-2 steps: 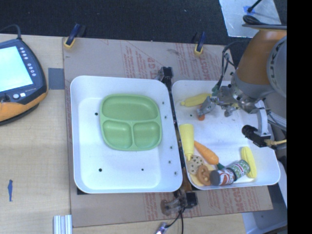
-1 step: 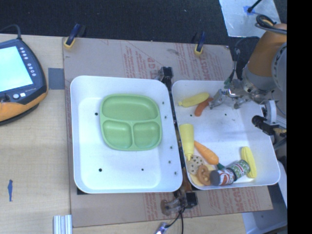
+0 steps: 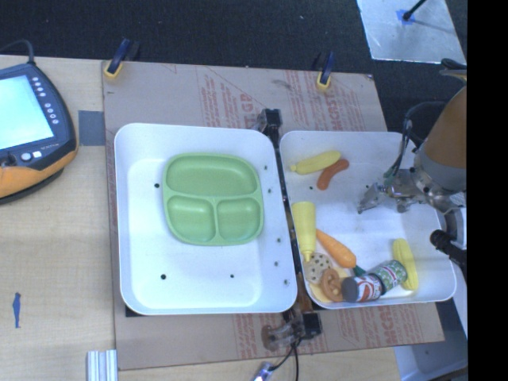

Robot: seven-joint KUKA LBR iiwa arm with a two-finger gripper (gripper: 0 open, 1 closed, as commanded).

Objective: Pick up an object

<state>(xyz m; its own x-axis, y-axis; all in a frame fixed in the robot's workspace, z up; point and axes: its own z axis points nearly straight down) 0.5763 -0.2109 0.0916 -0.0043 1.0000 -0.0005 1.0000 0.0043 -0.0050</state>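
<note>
The fingers (image 3: 367, 203) look spread and grasp nothing, low over the right bin's (image 3: 373, 140) bare middle. The carrot (image 3: 336, 249) nearby seems light, stiff, slick plastic; best gripped across its thick middle.

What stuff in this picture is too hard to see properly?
- The arm: the camera view's right edge cuts it off, so most of it is hidden.
- The gripper: small and grey against the right bin; whether its jaws are open or shut cannot be told.
- The bottle: its label is too small to read.
- The cookie: partly covered by the carrot and other toys.
</note>
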